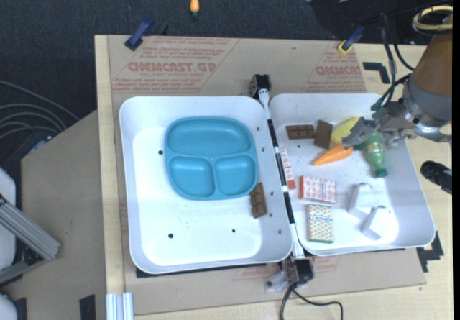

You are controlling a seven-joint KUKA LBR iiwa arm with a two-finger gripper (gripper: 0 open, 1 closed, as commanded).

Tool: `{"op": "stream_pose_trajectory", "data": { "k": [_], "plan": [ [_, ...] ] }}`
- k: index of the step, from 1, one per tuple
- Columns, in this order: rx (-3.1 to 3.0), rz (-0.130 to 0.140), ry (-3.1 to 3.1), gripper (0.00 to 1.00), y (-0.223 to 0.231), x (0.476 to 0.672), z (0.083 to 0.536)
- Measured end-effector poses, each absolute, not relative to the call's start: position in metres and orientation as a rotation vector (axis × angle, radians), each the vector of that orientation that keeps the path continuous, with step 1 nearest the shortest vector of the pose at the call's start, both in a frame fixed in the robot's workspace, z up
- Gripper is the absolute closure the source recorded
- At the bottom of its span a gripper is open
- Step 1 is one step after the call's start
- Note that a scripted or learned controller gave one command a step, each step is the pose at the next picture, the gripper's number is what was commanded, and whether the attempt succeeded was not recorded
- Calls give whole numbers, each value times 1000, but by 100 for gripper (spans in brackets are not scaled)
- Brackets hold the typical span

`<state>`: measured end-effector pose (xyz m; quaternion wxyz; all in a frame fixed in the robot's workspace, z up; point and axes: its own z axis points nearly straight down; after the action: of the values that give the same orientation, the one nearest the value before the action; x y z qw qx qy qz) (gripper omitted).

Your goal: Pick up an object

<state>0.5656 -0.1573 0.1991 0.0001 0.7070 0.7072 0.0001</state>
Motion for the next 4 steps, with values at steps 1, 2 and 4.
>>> {"op": "stream_pose_trajectory", "data": {
  "k": [1, 2, 4],
  "plan": [
    [2217, 7, 2222, 0, -166, 639, 87],
    [2218, 1, 2222, 100, -167, 638, 96],
    [2223, -2, 2225, 100, -61, 574, 224]
  ]
}}
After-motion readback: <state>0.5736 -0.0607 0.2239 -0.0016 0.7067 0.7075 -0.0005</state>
